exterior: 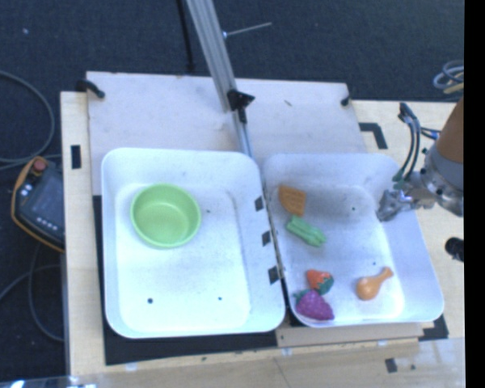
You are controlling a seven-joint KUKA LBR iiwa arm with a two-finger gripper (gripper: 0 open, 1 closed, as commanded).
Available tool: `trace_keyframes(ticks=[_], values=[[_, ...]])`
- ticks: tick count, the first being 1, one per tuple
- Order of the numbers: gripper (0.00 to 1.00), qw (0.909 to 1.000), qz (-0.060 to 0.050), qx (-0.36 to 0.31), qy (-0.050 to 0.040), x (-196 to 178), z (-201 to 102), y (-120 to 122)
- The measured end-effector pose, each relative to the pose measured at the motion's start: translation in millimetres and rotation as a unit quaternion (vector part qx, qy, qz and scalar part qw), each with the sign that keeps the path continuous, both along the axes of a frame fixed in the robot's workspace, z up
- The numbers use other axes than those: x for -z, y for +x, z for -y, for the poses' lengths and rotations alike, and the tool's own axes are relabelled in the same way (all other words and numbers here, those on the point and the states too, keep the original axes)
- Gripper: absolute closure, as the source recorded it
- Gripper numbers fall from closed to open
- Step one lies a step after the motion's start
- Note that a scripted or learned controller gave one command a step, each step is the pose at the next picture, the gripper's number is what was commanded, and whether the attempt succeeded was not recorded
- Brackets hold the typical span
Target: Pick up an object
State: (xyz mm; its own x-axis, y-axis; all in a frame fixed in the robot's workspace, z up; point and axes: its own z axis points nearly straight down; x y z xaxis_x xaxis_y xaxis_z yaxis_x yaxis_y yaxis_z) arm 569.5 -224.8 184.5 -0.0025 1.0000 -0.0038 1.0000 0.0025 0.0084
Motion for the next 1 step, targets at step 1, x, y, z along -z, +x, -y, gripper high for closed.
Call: trace_keyframes(ticks=[1], values=[[1.0,1.0,0.0,-0.001,0.0001,-54.9,1.7,1.8]])
